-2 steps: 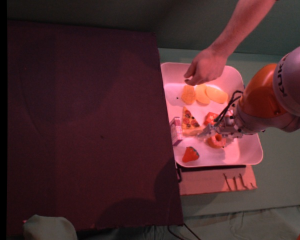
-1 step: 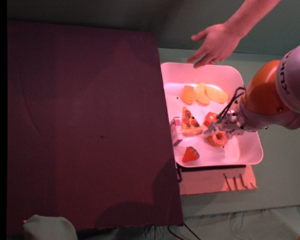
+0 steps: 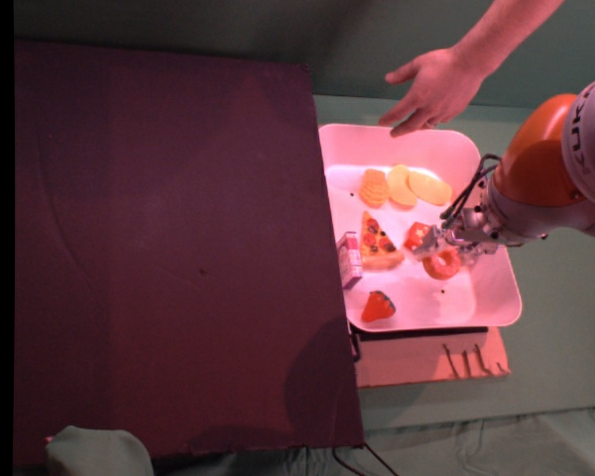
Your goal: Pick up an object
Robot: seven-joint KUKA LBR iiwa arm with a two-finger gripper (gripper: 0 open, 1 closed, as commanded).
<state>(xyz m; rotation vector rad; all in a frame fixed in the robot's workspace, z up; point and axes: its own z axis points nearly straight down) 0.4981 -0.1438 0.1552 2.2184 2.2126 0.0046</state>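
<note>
The right white bin (image 3: 496, 296) holds several toy foods. An orange ring-shaped piece (image 3: 441, 264) lies right below my gripper (image 3: 434, 245). A small red piece (image 3: 417, 234) sits just left of the gripper. A watermelon-like slice (image 3: 379, 245) lies further left. A red strawberry-like piece (image 3: 378, 307) rests near the bin's front. An orange ridged piece (image 3: 374, 187) and pale yellow slices (image 3: 416, 185) lie at the back. A small pink carton (image 3: 349, 260) leans at the left wall. The gripper hangs low over the ring and the red piece.
A large dark purple board (image 3: 169, 246) covers the left bin. A person's hand (image 3: 431, 92) reaches in over the back rim of the right bin. A pink mat (image 3: 426, 360) shows under the bin's front edge.
</note>
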